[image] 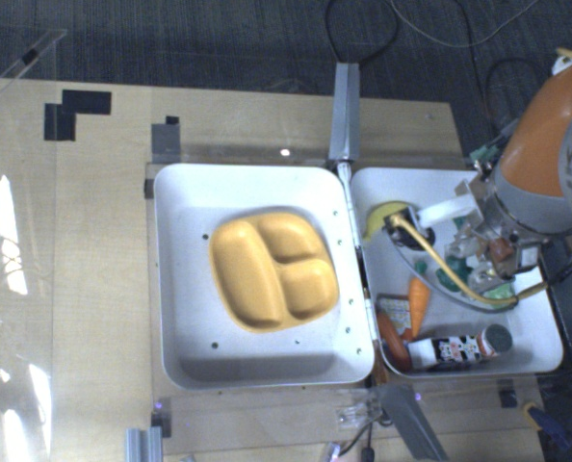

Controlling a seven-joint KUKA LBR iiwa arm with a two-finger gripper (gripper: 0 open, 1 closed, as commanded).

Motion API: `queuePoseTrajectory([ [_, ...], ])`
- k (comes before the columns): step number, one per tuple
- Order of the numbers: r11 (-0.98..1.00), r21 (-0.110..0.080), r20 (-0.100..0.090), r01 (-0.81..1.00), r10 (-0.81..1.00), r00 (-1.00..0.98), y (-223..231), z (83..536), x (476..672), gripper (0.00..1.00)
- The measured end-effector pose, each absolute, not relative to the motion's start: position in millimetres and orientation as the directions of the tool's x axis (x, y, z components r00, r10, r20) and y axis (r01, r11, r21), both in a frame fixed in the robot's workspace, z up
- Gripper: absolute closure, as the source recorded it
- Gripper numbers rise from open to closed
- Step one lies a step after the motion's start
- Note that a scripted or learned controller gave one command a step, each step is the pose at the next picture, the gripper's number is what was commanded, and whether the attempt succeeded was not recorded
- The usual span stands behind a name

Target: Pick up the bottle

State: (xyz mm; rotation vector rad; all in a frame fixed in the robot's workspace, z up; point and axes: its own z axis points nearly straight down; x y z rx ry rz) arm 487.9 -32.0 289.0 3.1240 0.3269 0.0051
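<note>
The jaws hang over the middle of the right bin (541,340), at the end of the grey and orange arm (546,152) that comes in from the right. Wires and metal bits crowd them, so I cannot tell if the jaws are spread or pressed together, and I see nothing pinched in them. The bottle (456,350) is not under the jaws. It lies on its side beside the front edge of the right bin, near the jaws but apart from them, toward the front. Its long side runs left to right along that edge, with the grey cap (498,338) pointing at the front right corner. I think the jaws need to go toward the front edge and down, and then close across the bottle's short way. The front wall is just beside the bottle, so that side may be a tight fit. Two orange things (418,303) lie close to the bottle's left end, near the front left corner of the bin. A yellow-green thing (386,218) sits by the back left corner. The left bin (185,335) holds a yellow dish (273,268) in its middle. So there is one bottle, one arm, two bins, two orange things, one yellow-green thing and one yellow dish.
</note>
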Motion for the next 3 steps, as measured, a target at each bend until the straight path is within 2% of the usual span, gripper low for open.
queuePoseTrajectory([
  [1,-0.853,-0.001,0.0,0.522,0.522,0.853,-86.5,227.7,487.0,1.0],
  [2,-0.962,0.001,0.002,0.274,0.274,0.962,-100.7,262.0,487.6,1.0],
  [3,-0.845,0.0,0.002,0.535,0.535,0.845,-49.2,248.4,487.7,1.0],
])
